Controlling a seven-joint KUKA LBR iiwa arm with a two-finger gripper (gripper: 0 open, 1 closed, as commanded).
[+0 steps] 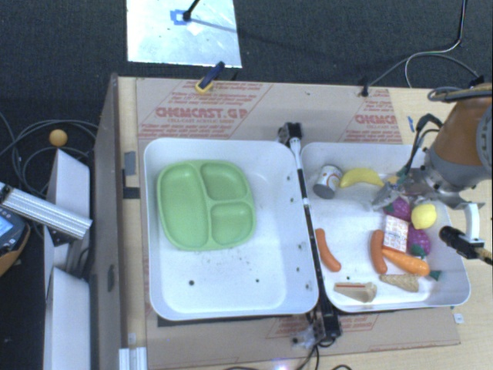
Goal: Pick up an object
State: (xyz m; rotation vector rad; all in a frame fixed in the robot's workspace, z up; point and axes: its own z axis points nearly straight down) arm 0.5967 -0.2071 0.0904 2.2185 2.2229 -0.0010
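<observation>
The gripper (391, 195), fingers' state indeterminable, hung low over the right bin (454, 287), at nine o'clock of the lemon (424, 216), seemingly positioned for a pick.

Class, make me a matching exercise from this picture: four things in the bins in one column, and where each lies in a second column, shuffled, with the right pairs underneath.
Things:
1. green divided plate
2. banana
3. lemon
4. carrot

Places:
A. right bin, far side, beside a small can
B. left bin
C. right bin, near side, right of the sausages
D. right bin, just below the gripper

Pairs: 1-B, 2-A, 3-D, 4-C
</observation>
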